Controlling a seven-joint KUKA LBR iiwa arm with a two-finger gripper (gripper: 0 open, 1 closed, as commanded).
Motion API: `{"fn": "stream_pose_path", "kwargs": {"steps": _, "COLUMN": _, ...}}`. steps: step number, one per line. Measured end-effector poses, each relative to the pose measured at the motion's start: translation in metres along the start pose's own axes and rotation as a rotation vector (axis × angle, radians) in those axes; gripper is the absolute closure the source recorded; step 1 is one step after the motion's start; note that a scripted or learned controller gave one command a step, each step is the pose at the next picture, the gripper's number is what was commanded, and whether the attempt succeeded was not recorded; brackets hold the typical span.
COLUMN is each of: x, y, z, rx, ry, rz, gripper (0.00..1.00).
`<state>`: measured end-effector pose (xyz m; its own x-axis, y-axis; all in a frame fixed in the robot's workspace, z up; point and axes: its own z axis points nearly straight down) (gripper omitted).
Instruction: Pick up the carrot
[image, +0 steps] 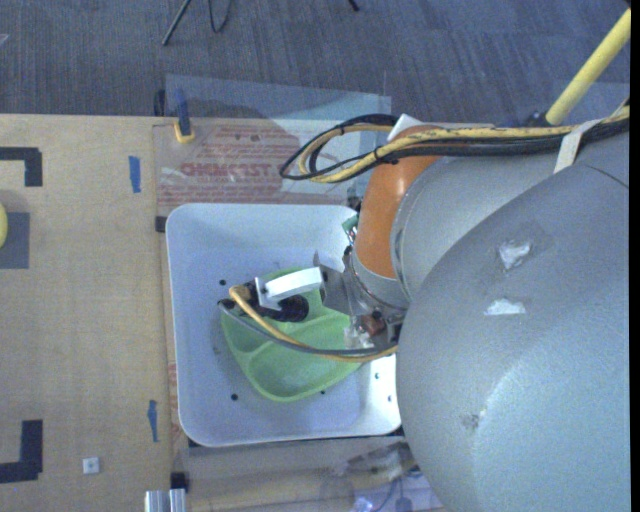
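A KUKA arm (500, 330), grey with an orange band (385, 225) above the wrist, reaches in from the right over a pale wooden tabletop (80, 300), seen from the fixed overhead camera. Grey carpet (420, 50) runs along the top of the scene, where thin black stand legs (200, 15) cross it. One shallow white bin (200, 250) sits in view with its right side under the arm. It holds one light-green bowl (290, 375), tilted against the bin floor. The gripper (338, 300) hangs low at the bowl's upper rim, and yellow and black cables (320, 150) loop above the bin's far edge. Whether the gripper is open or closed, or has hold of anything, cannot be told from this angle. Where the carrot lies cannot be told either. Beyond the bin lies one sheet of brown card with faded red lettering (230, 165). The tabletop carries two black corner marks (22, 165) and two strips of blue tape (135, 175), and one yellow object (3, 226) sits at its left edge.
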<state>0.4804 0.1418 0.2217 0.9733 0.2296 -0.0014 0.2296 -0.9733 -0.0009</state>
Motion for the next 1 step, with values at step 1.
{"fn": "stream_pose_path", "kwargs": {"steps": 1, "x": 0.0004, "y": 0.0007, "z": -0.0093, "rx": 0.0, "ry": -0.001, "rz": 0.002, "gripper": 1.0}}
